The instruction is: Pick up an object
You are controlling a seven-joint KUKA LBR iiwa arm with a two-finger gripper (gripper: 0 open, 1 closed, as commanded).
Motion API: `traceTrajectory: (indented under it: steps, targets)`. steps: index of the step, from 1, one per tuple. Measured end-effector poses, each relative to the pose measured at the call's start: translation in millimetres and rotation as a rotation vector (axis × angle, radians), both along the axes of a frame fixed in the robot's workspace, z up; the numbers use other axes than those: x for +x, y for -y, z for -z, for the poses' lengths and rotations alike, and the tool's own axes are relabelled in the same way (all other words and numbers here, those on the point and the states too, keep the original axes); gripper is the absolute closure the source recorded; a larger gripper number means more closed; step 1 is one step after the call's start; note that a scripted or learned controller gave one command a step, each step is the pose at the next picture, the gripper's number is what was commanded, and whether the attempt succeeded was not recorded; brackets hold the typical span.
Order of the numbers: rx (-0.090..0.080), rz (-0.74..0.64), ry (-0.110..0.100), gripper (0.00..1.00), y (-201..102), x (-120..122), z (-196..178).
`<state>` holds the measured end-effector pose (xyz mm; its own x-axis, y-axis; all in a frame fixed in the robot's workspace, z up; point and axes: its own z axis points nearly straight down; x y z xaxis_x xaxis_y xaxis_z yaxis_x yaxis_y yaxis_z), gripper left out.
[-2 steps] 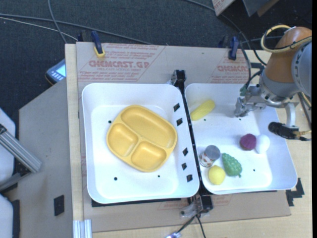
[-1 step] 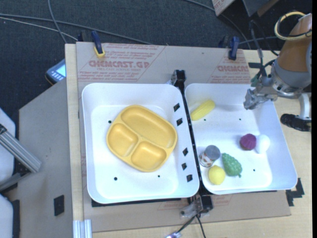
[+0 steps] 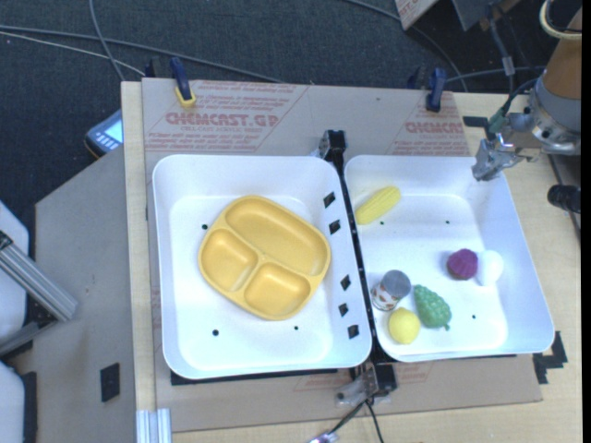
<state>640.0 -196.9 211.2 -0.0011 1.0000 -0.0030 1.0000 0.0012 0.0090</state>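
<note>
A smooth yellow plastic divided plate (image 3: 265, 257) with three compartments is seen lying in the left shallow white bin (image 3: 175, 247). In the right white bin (image 3: 517, 275), a yellow corn-like cob (image 3: 378, 204) is parked near the back, and toward the front a purple ball (image 3: 463, 264), a bumpy green piece (image 3: 431, 306), a round yellow lemon-ish thing (image 3: 404, 326) and a small grey-topped can (image 3: 392, 287) are clustered. "CHEMCAST GP" can be read in red on the brown paper-faced board (image 3: 240, 109). The metal gripper (image 3: 489, 161) is hung over the right bin's back corner, nothing gripped; open or clenched can't be told.
</note>
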Motion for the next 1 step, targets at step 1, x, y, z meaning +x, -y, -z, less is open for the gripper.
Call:
traceTrajectory:
  steps: [1]
  targets:
    - [0.0,0.0,-0.001,1.0,0.2,1.5,-55.2]
